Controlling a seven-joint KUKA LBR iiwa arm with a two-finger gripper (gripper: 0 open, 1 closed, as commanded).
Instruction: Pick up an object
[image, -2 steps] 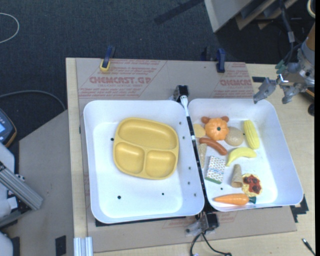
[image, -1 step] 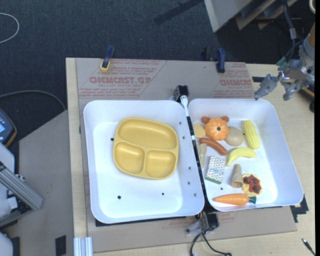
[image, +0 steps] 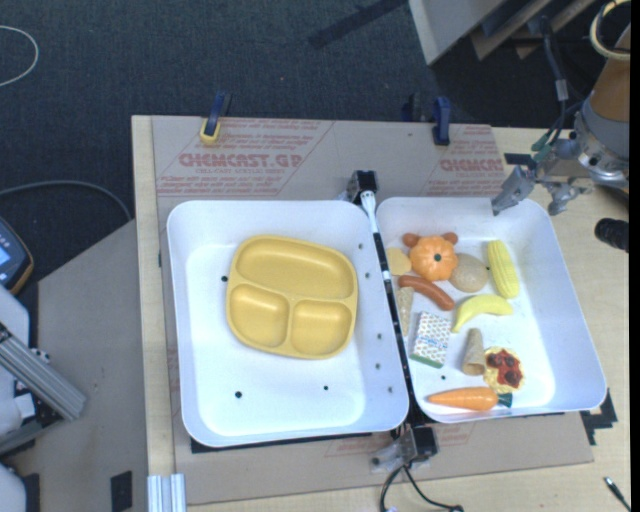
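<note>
- Hovering over the far right corner of the right bin (image: 575, 290), the hand (image: 533, 189) is showing its two fingers splayed apart with nothing between them, so you are looking at an open, empty hand.
- Sitting in the right bin, the toy foods are crowding together: the orange pumpkin (image: 435, 257) at the far left, the corn cob (image: 501, 267) lying nearest the hand, the banana (image: 480, 308) just near of it, the sausage (image: 428, 291), and the carrot (image: 463, 399) along the near rim.
- Lying in the left bin (image: 190, 300), the yellow divided tray (image: 292, 296) is wide and shallow, probably a poor first choice for you.
- Judging by looks, these pieces are light, hollow plastic, stiff and smooth, so they are likely slipping under a loose pinch.
- Going for the corn cob, you are best closing across its narrow width at mid-length; its ribbed surface should be gripping better than the rounded pumpkin, which may be squirting out sideways.
</note>
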